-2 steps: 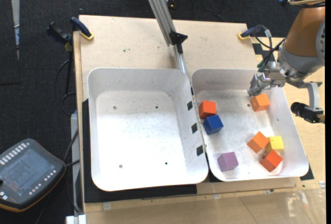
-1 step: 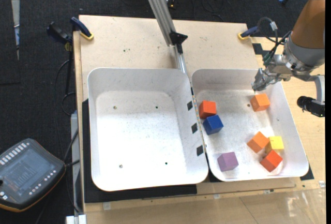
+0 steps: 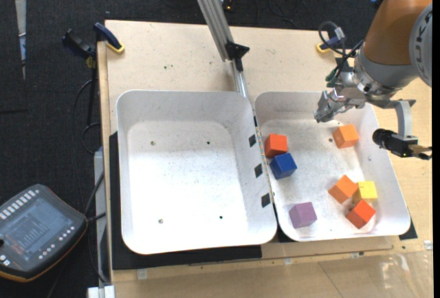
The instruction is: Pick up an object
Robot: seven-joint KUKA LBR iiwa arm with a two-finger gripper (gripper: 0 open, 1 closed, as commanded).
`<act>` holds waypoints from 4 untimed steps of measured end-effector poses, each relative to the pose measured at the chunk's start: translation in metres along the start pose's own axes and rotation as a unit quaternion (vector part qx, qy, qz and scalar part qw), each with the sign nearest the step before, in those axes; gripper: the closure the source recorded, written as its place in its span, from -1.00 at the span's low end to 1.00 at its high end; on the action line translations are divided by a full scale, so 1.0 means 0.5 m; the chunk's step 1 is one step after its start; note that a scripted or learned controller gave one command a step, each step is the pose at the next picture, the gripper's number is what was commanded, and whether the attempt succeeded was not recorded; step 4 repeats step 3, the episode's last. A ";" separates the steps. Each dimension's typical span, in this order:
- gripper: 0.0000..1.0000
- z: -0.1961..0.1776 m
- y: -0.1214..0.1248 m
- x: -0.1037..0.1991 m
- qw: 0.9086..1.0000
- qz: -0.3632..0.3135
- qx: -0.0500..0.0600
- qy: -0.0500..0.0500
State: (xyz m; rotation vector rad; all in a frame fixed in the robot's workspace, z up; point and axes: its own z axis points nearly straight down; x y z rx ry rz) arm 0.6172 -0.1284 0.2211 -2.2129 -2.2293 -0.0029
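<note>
The right bin holds several blocks. An orange-red block and a blue block sit near its left wall. A purple block lies at the front. An orange block rests near the back right, just below and right of my gripper. At the front right, an orange block, a yellow block and a red-orange block huddle together. My gripper hangs over the bin's far part with nothing seen between its fingers.
The left bin stands beside the right one. A slanted metal pole runs from the back down to the bins' shared wall. Clamps sit at the bench's back corners. A teach pendant lies at the lower left.
</note>
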 end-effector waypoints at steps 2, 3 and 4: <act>1.00 0.002 -0.058 0.244 1.000 -0.001 0.002 0.000; 1.00 0.014 -0.104 0.351 1.000 0.000 0.002 0.000; 1.00 0.014 -0.104 0.351 1.000 0.000 0.002 0.000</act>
